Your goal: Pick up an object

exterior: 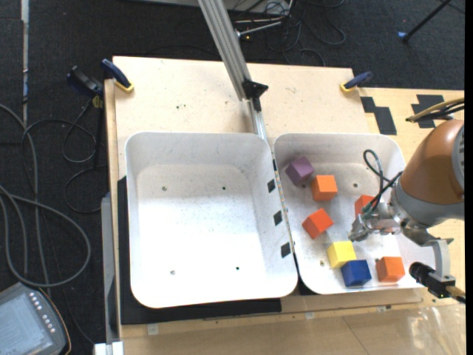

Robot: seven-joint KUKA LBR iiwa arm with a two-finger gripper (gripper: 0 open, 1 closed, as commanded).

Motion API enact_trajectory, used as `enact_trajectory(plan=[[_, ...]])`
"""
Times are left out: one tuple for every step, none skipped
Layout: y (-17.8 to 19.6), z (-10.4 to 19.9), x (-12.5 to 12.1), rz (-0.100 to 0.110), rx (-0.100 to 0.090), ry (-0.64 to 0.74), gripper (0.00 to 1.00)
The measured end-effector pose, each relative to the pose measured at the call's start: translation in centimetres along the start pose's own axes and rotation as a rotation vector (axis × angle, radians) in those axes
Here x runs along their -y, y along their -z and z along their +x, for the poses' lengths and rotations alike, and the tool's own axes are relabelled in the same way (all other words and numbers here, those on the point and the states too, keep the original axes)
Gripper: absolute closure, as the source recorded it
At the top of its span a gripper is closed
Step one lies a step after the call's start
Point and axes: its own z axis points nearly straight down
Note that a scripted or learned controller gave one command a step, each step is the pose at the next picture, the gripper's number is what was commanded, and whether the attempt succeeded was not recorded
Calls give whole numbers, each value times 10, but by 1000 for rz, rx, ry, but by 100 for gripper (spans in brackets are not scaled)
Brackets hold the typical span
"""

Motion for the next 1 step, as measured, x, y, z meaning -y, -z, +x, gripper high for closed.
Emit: enact_trajectory(plan=[[61,1,5,-4,2,3,100]])
